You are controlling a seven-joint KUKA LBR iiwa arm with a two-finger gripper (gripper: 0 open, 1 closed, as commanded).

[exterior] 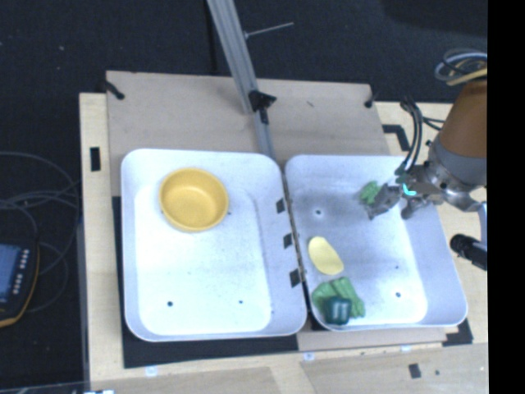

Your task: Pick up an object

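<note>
The gripper (392, 203) hangs over the right bin (426, 245), in that bin's upper portion toward 1 o'clock from the bin's centre. Two dark fingers (378, 208) point down and to the left, and a gap shows between them, so the gripper reads as spread and not closed on anything. A small green object (369, 193) lies just beside the left finger, at about 10 o'clock from the gripper's midpoint; touching or merely adjacent cannot be resolved.

Recommended procedure for the step in hand (judged to be the approach and close on the green object):
1. Shift the gripper toward 10 o'clock until the object sits between the fingers, not outside one of them.
2. Descend until the fingertips are level with the object's body, then close.
3. Lift only after the object is confirmed between the fingers.

Orientation of the target: the green object appears as a compact lump, slightly longer along the 1 o'clock to 7 o'clock line. The long axis is weak (the object is small and partly masked by the finger), so which end leads cannot be told. Closing across the short dimension is the safer choice.

Other contents of the right bin: a yellow piece (325, 256) near the left wall, and a green and dark object (337, 300) at 6 o'clock from it, near the lower rim. The left bin (246, 302) holds a yellow bowl (194, 199) at its upper left, well apart from the work area.
</note>
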